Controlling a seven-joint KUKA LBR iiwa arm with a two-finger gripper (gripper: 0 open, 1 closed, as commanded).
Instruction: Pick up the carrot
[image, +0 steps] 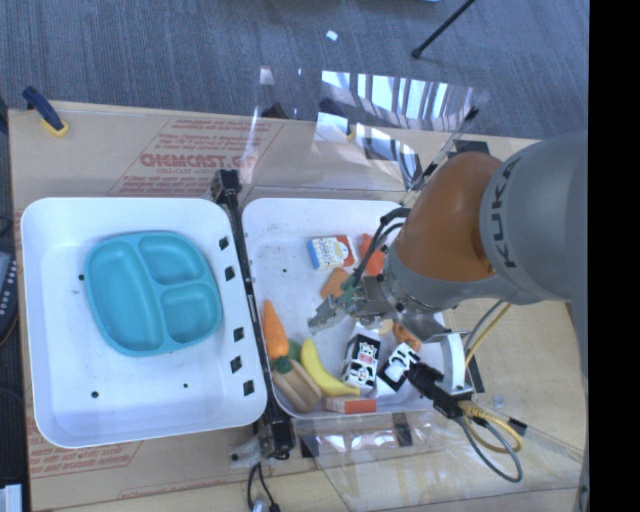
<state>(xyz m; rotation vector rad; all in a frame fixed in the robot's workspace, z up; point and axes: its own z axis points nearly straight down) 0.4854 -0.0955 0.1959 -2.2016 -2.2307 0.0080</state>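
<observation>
On arm (520, 230): "KUKA"; cardboard (190, 160): "CHEMCAST". Claw (335, 305) state unclear, right of carrot (274, 331).

Two bins sit side by side on the bench, the left bin (40, 330) in the left half of the frame, the right bin (290, 225) at centre. A divided tray (150, 290) lies in the left bin, toward its upper middle. In the right bin, the carrot (274, 331) lies along the left wall, low in the frame. Just right of it lies a banana (320, 370), with a bread stick (296, 384) below the carrot. A small carton (327, 250) sits higher, near the bin's middle. The arm (500, 230) covers the bin's right part, its gripper (335, 308) above the floor right of the carrot.
</observation>
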